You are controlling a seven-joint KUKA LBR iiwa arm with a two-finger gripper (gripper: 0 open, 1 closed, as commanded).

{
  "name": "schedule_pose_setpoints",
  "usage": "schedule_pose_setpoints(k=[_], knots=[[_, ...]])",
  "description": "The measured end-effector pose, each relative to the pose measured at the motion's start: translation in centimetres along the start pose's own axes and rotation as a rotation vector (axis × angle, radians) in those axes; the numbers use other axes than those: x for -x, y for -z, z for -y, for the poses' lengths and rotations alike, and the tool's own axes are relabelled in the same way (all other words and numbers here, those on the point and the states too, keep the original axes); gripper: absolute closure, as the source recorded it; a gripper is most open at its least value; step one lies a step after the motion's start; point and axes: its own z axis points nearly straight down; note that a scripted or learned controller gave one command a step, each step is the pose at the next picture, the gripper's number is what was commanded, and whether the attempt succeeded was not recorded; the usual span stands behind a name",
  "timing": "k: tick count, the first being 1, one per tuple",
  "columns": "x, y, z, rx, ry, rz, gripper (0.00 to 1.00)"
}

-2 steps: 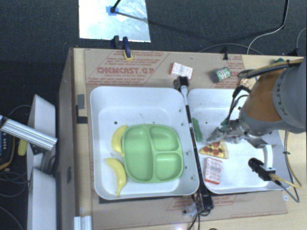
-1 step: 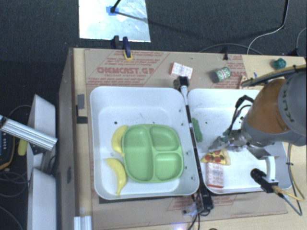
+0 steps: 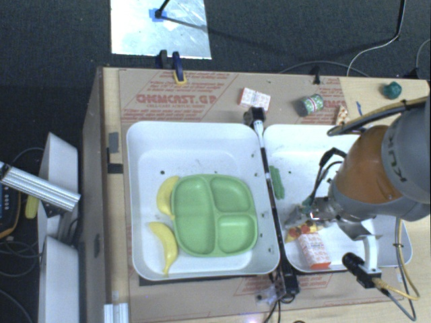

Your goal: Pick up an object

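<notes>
Couldn't tell if the pincer [image 3: 304, 215] was open or closed. The small box [image 3: 314, 250] lay just below it in the right bin [image 3: 296, 143], long side running diagonally toward the bin's near edge.

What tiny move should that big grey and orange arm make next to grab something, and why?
Probably a short drop straight down. The grey arm with the orange band hangs over the right white bin, where a small white and orange box and some small mixed pieces lie below its wrist. Its bulk hides the gripper, so this is a guess.
</notes>
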Motion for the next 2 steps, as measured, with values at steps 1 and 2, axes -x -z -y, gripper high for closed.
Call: schedule_pose_setpoints(k=[1,2], knots=[[0.0,1.1,-0.2,0.006,0.001,0.0,1.0],[-5.7,10.0,-11.2,0.001,0.003,-0.001,1.0]])
